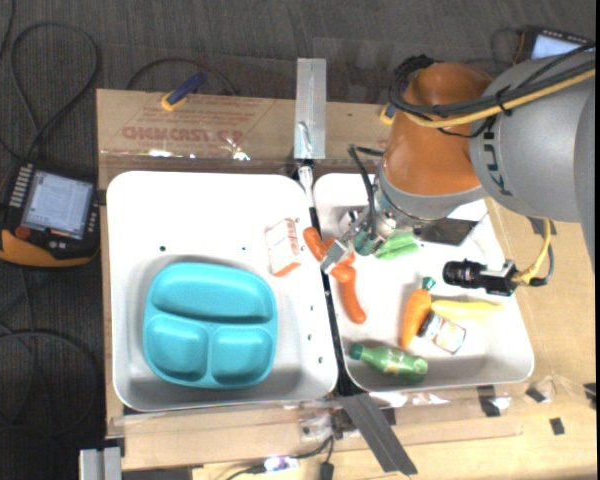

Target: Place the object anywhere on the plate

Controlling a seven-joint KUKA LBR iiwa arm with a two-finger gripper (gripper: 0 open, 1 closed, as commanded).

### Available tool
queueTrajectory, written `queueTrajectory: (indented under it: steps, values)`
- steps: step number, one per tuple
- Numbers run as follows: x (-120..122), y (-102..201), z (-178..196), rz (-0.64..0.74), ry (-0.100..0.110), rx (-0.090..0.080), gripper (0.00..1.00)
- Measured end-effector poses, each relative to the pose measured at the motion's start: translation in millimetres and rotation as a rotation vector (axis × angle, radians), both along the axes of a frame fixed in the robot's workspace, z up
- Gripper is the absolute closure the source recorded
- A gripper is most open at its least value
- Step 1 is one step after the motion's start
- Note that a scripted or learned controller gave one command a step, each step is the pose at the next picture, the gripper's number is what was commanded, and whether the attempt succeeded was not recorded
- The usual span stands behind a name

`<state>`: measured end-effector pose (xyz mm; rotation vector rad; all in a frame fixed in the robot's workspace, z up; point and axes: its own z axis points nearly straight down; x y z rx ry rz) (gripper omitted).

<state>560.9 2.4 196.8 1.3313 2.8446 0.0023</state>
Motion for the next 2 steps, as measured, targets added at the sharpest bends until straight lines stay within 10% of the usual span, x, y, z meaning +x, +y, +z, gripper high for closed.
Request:
queueTrajectory:
  steps: [1, 2]
  values:
    - [-65.2, 71.4, -14.1, 0.234, 0.005, 0.0, 1.0]
    - [-65.0, 71.1, -13.9, 0.233, 0.005, 0.0, 0.0]
